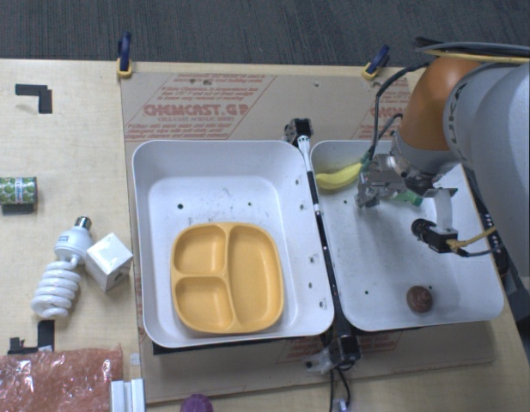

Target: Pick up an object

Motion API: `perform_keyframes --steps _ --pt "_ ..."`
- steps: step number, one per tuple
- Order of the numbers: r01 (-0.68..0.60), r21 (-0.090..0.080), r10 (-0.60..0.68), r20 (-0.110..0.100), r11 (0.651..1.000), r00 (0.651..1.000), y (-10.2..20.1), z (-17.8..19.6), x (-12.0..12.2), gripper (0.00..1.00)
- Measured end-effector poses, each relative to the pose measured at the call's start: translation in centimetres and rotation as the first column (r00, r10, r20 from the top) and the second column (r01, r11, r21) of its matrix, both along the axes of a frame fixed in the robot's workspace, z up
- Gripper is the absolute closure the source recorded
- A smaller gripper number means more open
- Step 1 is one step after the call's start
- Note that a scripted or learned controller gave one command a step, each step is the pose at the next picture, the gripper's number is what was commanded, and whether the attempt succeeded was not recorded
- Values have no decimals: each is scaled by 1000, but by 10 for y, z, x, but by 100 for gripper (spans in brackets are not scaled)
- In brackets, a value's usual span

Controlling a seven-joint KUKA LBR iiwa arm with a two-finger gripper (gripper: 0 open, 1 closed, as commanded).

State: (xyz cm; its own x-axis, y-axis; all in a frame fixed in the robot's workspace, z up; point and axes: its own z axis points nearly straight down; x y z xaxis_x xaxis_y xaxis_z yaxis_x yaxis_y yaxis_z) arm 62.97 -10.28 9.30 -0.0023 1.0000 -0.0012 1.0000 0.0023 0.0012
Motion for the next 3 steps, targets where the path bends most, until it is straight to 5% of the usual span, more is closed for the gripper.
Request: perform_keyframes --steps 1,2,3 --pt "4 1 -4 -1 1000 1000 -7 -1 -54 0" --pt "1 0 -1 0 1000 1000 -52 0 -4 0" --pt "5 1 -5 -1 1000 1000 -7 -1 -96 0"
